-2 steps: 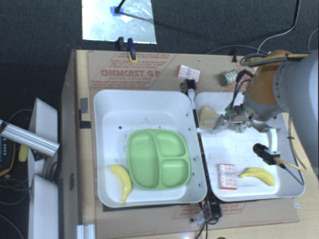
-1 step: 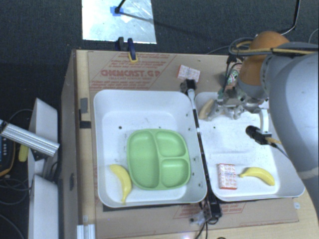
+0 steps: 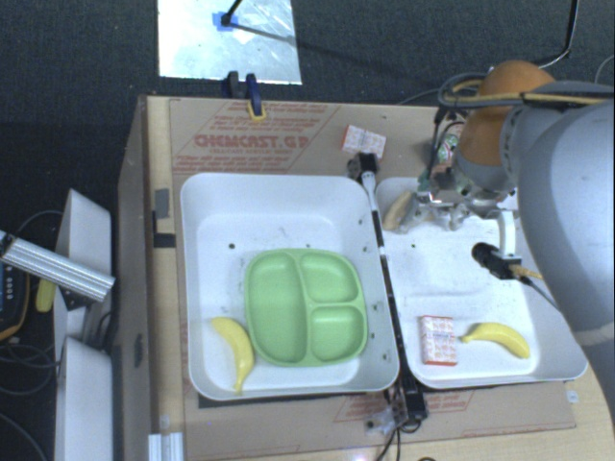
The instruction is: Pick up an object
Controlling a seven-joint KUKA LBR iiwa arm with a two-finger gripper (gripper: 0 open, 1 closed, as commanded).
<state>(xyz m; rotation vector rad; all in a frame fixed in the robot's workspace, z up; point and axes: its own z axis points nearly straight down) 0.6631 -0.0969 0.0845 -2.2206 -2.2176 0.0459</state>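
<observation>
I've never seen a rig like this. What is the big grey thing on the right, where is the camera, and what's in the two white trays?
A single camera looks down at a slant from above the bench. The large grey shape with an orange band is a robot arm reaching in from the right. Its gripper hangs over the far-left corner of the right white bin. A small pale tan object sits right beside the gripper, but I cannot tell whether it is gripped. That bin also holds a yellow banana and a small red-and-white box. The left white bin holds a green divided plate and a second yellow banana.
</observation>
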